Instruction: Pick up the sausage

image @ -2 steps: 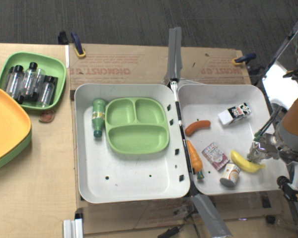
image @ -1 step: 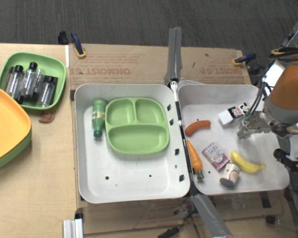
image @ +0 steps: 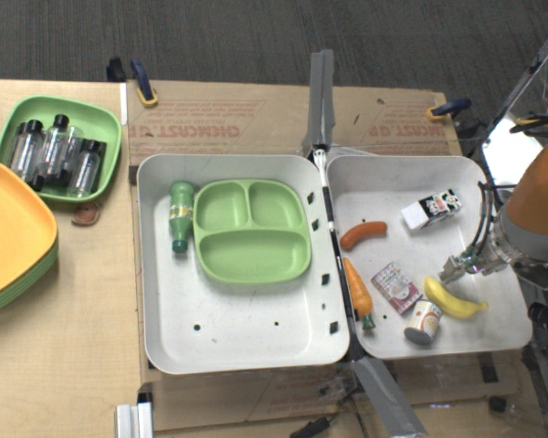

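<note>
A small can (image: 424, 321) lies at the near edge of the right bin (image: 384, 176), with a banana (image: 453, 298) just beside it. The tool (image: 458, 266) hovers over the banana's far end; whether it is apart or together I cannot tell. The sausage (image: 363, 234) lies near the bin's left wall, above a carrot (image: 356, 287).

- Left bin (image: 164, 336): green divided plate (image: 252, 231); green bottle (image: 181, 215) just beside it, frame-left.
- Right bin (image: 493, 336): carrot (image: 358, 288), banana (image: 453, 299), small can (image: 424, 322), pink packet (image: 395, 286), white carton (image: 432, 209).
- Worktop (image: 64, 363), upper left: green tray (image: 58, 149) holding vials.
</note>
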You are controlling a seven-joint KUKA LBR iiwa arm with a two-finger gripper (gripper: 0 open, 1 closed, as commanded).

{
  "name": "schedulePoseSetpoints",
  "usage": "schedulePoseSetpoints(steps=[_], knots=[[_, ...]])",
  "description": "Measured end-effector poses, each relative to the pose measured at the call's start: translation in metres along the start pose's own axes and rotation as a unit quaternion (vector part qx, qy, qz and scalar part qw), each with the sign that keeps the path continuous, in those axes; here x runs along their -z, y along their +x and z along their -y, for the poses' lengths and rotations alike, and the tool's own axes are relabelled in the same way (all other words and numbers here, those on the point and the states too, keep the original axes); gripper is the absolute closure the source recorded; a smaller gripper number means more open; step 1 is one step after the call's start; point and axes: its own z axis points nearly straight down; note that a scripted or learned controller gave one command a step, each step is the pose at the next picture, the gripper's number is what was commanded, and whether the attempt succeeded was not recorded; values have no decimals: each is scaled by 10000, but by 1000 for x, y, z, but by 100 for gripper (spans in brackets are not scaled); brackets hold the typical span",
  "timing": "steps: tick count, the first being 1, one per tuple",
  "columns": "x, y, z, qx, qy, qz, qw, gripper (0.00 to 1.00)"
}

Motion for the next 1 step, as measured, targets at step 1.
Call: schedulePoseSetpoints(steps=[1], knots=[[13,-12,36,429,-2,0,9991,100]])
